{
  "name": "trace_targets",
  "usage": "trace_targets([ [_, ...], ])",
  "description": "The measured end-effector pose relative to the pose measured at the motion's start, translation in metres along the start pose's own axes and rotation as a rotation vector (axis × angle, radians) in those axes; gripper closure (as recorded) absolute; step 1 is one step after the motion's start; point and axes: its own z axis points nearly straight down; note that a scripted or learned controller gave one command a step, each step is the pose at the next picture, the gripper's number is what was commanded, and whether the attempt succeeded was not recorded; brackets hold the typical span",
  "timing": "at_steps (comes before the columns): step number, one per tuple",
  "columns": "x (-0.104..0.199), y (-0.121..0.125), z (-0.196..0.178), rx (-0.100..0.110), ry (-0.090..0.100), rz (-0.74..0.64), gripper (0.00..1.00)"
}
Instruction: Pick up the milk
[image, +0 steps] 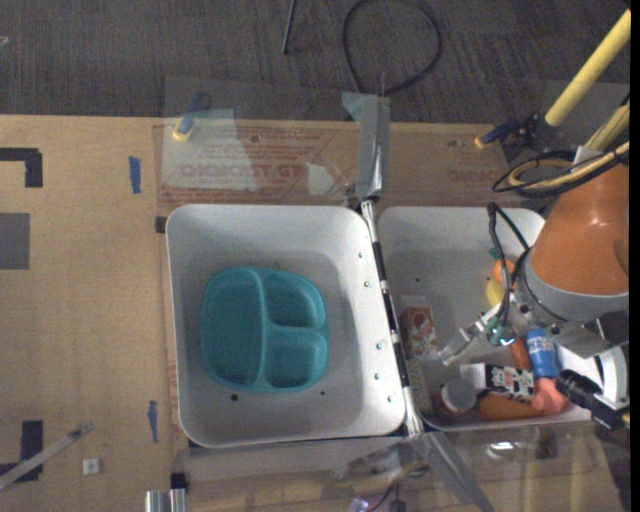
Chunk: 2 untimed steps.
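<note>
The milk (508, 378), a small white carton with black cow patches, lies on its side near the front wall of the right bin (440, 235). My gripper (488, 332) hangs over the right bin's middle, just behind and slightly left of the carton. The grey arm with its orange band (590, 240) comes in from the right and hides the bin's right part. Nothing shows as held.
Around the milk lie a blue bottle (540, 352), an orange-red item (515, 405), a round can (458, 395) and a brown packet (417, 325). Yellow and orange pieces (496, 280) sit behind the gripper. The left bin (190, 240) holds a teal divided plate (264, 327).
</note>
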Motion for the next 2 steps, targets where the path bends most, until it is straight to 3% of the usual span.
trace_targets([
  [1, 0.0, 0.0, 0.0, 0.0, 0.0, 0.0, 0.0],
  [2, 0.051, 0.025, 0.0, -0.001, 0.0, -0.339, 0.0],
])
